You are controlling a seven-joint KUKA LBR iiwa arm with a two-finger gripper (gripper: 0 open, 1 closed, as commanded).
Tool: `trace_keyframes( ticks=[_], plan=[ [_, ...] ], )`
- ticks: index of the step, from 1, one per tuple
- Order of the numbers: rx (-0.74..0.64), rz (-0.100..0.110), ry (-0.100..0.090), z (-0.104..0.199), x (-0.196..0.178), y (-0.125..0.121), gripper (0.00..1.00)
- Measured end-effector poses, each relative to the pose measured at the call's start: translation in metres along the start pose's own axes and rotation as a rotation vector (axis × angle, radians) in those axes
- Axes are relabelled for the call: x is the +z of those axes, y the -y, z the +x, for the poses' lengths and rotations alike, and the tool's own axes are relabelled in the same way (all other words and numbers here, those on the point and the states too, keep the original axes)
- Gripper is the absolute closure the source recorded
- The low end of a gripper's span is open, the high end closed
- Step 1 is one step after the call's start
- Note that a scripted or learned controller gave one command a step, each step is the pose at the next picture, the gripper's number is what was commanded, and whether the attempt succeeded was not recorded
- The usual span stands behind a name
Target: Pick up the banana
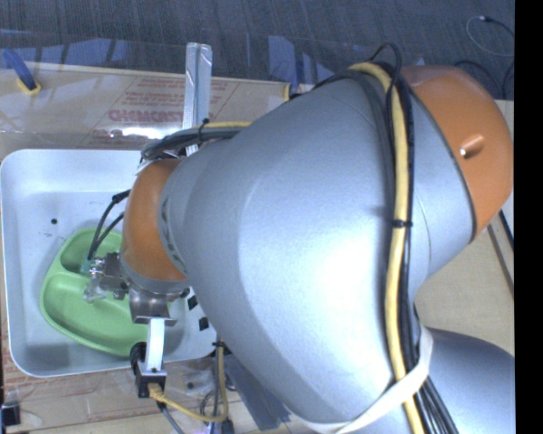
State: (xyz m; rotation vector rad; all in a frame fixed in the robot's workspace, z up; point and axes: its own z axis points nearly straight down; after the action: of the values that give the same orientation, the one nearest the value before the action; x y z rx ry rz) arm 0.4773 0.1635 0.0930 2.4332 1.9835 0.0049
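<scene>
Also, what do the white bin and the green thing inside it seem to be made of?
The white bin looks like moulded plastic: smooth, slightly glossy walls with rounded corners and soft reflections. The green thing also looks like plastic, perhaps a shallow dish: even bright colour, smooth curved rim with a faint sheen. The arm covers part of it, so this stays a guess.

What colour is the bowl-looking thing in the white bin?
Light green, seen in the camera view, inside the white bin.

Grey arm (344,242) reaching left, orange-banded wrist (149,229) angled downward.
</scene>
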Motion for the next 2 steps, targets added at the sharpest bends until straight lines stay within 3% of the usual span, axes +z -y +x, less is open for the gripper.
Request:
trace_keyframes(
  ticks=[1,2],
  plan=[
    [-0.005,0.005,0.001,-0.001,-0.010,0.001,1.00],
    [-0.099,0.007,0.001,0.058,-0.142,-0.003,1.00]
  ],
)
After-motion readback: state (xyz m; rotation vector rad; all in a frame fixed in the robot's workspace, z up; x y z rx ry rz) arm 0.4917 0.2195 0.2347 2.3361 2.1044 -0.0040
